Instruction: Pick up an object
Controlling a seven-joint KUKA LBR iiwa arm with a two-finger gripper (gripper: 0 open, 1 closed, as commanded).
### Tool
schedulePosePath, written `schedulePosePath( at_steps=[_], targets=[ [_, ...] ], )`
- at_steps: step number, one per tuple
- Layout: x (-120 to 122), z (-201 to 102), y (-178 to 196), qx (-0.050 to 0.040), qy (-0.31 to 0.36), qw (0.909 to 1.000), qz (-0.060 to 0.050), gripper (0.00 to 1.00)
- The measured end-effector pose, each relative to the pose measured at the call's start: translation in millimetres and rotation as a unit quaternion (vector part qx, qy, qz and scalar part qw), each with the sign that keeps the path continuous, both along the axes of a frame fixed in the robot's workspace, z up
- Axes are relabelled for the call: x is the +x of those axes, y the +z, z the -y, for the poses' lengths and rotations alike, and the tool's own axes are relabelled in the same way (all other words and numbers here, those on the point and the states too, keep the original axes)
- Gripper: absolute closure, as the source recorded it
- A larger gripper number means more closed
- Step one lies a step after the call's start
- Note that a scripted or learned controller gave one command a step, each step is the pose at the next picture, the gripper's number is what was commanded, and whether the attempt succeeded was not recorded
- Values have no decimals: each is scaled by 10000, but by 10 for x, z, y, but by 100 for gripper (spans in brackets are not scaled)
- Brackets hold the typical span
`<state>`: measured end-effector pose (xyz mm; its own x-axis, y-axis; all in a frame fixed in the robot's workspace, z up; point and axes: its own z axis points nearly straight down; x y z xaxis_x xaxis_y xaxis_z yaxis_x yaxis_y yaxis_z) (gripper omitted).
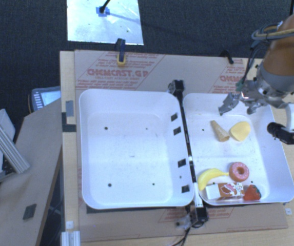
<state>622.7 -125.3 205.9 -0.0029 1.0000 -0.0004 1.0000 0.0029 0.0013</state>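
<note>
The right bin [275, 152] holds several toy foods. A tan cone [219, 130] and a yellow wedge [240, 131] lie side by side near its middle. A pink donut [239, 171], a yellow banana [210, 177], a red-and-white carton [230, 191] and a red strawberry [252, 192] cluster at its front. My gripper [240, 102] hangs over the bin's back part, above and behind the cone and wedge. Its two fingers [228, 104] are spread apart with nothing between them.
The left bin [90, 152] sits beside the right one, joined by a black clipped divider [183, 137]. A yellow clamp [121, 55] stands at the bench's back edge. The arm's orange band [285, 50] looms at the right. A silver plate [104, 14] lies beyond the bench.
</note>
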Motion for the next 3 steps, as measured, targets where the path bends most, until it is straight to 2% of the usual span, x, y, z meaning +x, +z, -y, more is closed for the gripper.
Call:
schedulePosePath(
  at_steps=[1,2,3],
  targets=[
    [-367,-433,-1148,18,26,10000,-30,0],
    [-341,-399,-993,-1,3,10000,7,100],
    [-325,-1089,-163,14,40,10000,38,100]
  ],
)
